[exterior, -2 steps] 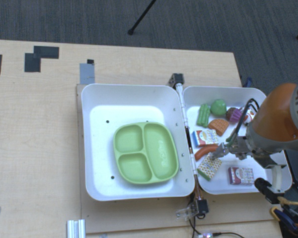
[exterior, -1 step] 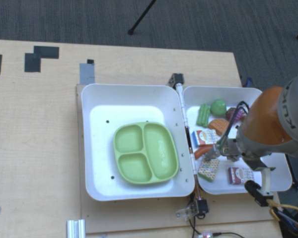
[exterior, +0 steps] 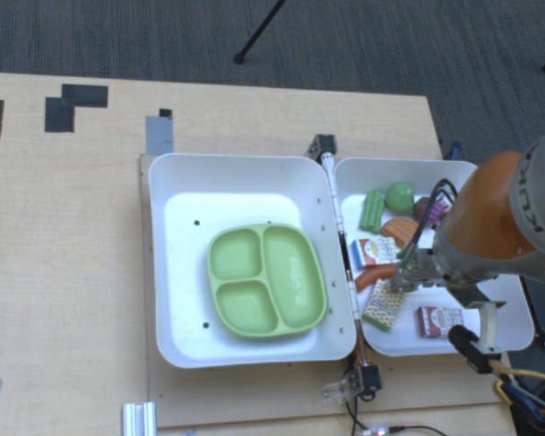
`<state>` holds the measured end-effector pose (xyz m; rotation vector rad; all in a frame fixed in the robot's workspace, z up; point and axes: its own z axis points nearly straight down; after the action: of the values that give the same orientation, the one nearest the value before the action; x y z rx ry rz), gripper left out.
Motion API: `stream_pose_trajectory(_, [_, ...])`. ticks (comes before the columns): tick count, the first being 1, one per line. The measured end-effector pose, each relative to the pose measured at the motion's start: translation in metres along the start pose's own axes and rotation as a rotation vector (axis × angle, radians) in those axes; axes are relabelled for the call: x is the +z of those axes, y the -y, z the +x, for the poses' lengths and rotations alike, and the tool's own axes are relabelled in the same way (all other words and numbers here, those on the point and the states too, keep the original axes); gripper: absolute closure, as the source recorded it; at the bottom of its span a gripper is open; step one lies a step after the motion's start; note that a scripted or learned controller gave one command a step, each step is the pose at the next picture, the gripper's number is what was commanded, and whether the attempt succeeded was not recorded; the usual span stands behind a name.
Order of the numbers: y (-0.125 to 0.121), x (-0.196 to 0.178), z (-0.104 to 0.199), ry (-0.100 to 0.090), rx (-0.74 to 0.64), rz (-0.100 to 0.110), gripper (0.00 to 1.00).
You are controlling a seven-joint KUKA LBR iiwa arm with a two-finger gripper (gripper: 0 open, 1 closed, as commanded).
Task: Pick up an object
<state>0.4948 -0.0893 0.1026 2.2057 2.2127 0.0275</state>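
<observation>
While the arm (exterior: 490,221) leans in from the right over the right bin (exterior: 518,330), the tool (exterior: 401,278) sits low among the clutter near that bin's left wall; can't tell its state, the wrist blocks it. Candidate objects are all packed in that bin: green block (exterior: 372,210), green ball (exterior: 401,195), orange piece (exterior: 398,229), red-and-white carton (exterior: 374,249), patterned packet (exterior: 382,307), small dark-red box (exterior: 439,320) (probably dumped loose, hence the overlap). Tool looks placed over the packet/carton cluster, likely going for one of those. Left bin (exterior: 177,243) carries a green divided plate (exterior: 268,280). Printing on carton and box too small to read. Tabletop (exterior: 64,262) is bare wood.
</observation>
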Motion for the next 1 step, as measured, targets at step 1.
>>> stream_pose_trajectory(1, [-0.0422,-0.0812,0.0698,-0.001,-0.001,0.021,1.0])
